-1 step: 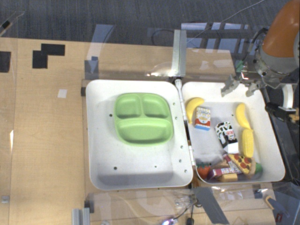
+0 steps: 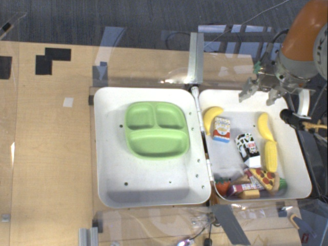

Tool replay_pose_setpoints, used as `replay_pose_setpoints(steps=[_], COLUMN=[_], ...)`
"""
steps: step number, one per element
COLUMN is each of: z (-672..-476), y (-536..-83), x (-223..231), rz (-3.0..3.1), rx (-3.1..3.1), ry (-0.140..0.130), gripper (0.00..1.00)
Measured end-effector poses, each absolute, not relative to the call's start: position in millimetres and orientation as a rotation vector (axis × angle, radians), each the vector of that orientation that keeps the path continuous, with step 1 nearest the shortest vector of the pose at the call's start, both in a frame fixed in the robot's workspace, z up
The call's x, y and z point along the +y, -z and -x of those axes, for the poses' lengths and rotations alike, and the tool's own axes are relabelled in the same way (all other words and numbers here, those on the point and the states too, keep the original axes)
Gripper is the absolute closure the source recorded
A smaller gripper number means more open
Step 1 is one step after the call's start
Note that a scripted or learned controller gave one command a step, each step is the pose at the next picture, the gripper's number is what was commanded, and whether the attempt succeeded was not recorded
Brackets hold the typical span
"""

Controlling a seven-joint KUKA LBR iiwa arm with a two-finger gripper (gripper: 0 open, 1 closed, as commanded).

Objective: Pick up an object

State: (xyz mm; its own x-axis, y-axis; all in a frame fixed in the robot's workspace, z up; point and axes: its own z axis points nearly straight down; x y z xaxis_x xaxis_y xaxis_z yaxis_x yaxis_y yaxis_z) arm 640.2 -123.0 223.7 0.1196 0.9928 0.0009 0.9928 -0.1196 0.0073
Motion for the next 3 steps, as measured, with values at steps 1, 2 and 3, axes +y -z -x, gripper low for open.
replay_pose_setpoints(steps=[1, 2, 3], z=[-642.0, -642.0, -611.5], y=[-236.1, -236.0, -101.5], x=[-121.7, -121.7, -151.5], rz=[-2.336, -2.336, -2.364], rx=[2.086, 2.086, 2.066], ry=[-0.015, -0.014, -0.003], gripper=[1.00, 0.00, 0.00])
